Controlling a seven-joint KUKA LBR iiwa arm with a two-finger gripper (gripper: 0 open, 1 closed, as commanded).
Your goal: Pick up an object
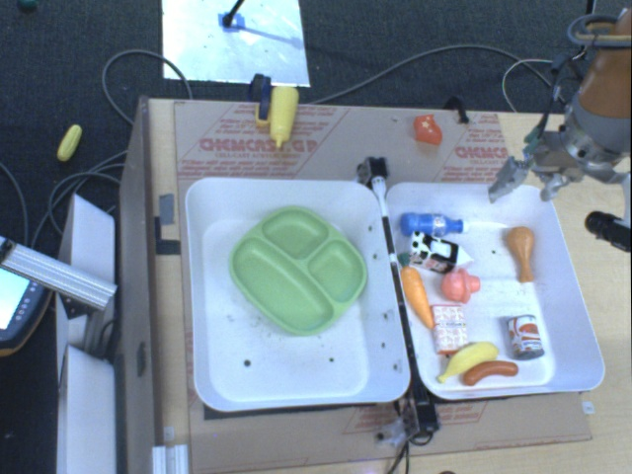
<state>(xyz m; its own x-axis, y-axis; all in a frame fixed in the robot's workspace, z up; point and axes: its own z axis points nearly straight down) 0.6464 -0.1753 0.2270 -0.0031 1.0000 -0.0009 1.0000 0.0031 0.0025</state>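
My gripper [526, 183] hangs open over the far right corner of the right bin [573, 294], with nothing between its spread fingers. Below and left of it in that bin lie a blue bottle [431, 224], a black and white cow toy [434, 252], a brown drumstick [521, 251], a pink toy [460, 286], an orange carrot [417, 296], a red and white box [449, 327], a small can [524, 336], a yellow banana [467, 358] and a sausage [489, 370].
The left bin [227, 363] holds a green divided plate [298, 269]. Beyond the bins, a yellow bottle [280, 113] and a small orange object [427, 129] rest on the cardboard. Cables run along the back.
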